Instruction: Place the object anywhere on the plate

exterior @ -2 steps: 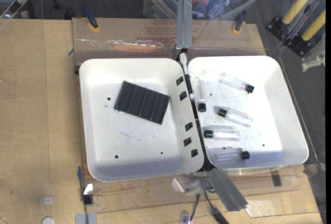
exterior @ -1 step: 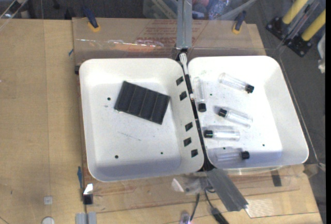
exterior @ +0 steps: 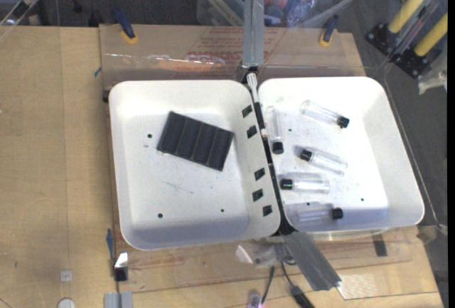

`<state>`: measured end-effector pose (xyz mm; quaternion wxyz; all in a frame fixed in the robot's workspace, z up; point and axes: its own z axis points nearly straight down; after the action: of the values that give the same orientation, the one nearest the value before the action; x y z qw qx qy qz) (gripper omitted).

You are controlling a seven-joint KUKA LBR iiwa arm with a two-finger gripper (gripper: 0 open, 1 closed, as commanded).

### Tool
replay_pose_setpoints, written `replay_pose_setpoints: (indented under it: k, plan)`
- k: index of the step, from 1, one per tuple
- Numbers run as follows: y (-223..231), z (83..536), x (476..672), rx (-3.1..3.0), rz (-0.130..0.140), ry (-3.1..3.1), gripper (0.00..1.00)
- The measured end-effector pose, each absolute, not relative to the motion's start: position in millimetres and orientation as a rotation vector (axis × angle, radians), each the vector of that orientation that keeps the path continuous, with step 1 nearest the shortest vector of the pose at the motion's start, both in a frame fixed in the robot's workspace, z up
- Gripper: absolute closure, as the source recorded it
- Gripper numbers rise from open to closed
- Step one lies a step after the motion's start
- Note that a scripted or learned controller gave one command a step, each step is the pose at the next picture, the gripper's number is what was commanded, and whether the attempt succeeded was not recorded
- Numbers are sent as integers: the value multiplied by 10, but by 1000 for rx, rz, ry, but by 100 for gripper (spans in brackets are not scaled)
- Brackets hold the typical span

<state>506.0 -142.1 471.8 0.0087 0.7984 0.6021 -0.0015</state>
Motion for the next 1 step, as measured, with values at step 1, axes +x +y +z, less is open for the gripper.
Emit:
replay_pose_setpoints:
  k: [1]
  plan:
    - [-1418, 4823, 5071, 2490, -5, 1882, 100]
